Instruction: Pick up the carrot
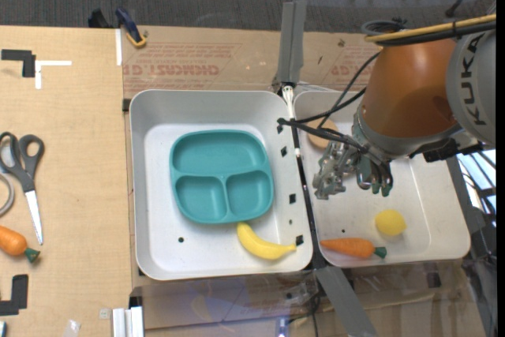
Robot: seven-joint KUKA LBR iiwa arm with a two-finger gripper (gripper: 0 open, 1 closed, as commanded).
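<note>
An orange carrot [351,248] with a green stem end lies on its side along the front wall of the right bin [442,245]. My gripper [353,179] hangs over the middle of that bin, behind the carrot and apart from it. Its fingers [327,179] stand open with nothing between them. The orange-banded wrist covers the back of the bin.
A yellow lemon [390,222] sits just right of and behind the carrot. A tan round item [318,136] peeks out under the arm. The left bin [146,193] holds a teal divided plate [221,176] and a banana [264,242]. Scissors [24,170] and a second carrot [12,241] lie on the bench at the left.
</note>
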